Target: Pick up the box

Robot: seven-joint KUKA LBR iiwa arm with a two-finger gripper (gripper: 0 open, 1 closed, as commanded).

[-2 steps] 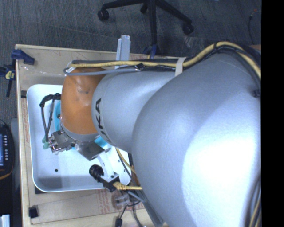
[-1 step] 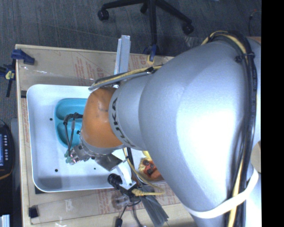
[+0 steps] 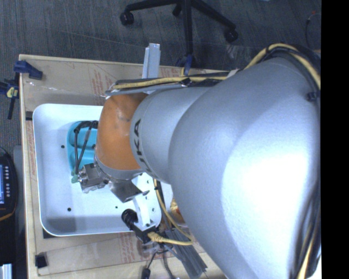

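Observation:
A light blue box-like object (image 3: 76,143) lies in the upper middle of the left white bin (image 3: 49,180), partly hidden by the arm. The gripper (image 3: 90,179) hangs just below and to the right of it, right over the bin floor, under the orange band (image 3: 117,133). Dark cables run from the wrist across the blue object. The grey arm covers most of the view's right.
The bin sits on a wooden bench (image 3: 65,76) with red markings. A blue clamp (image 3: 24,68) is at the bench's far left corner. A black device (image 3: 6,185) lies left of the bench. An office chair base (image 3: 180,16) stands behind.

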